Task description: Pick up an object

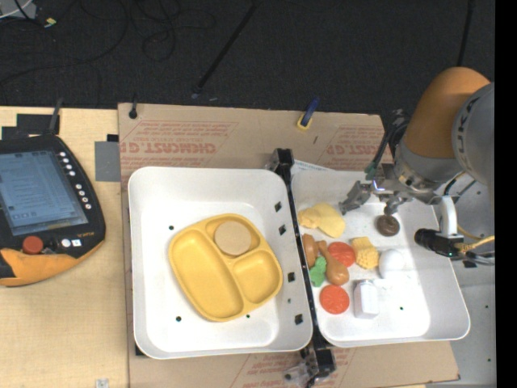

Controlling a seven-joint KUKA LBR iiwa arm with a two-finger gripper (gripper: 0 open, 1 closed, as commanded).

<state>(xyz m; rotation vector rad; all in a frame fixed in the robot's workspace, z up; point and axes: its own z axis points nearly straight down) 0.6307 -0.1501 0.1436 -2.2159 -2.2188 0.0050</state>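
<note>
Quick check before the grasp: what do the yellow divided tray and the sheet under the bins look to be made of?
Yellow divided tray: likely molded plastic, smooth and slightly glossy, with soft highlights on its rounded rims. Sheet under the bins: corrugated cardboard by the look, matte brown with red printed lettering and a creased fold line.

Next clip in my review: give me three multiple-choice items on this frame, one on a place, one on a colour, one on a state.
1. Where does the yellow divided tray lie?
A. left bin
B. right bin
C. on the cardboard

2. What colour is the round piece at the near edge of the toy food pile?
A. blue
B. red
C. black

3. The tan disc is
A. in the tray's small round compartment
B. under the gripper
C. on the handheld screen unit

Answers:
1 A, the tray sits in the left bin.
2 B, it is red.
3 A, it fills that compartment, well away from the gripper over the right bin.
</note>
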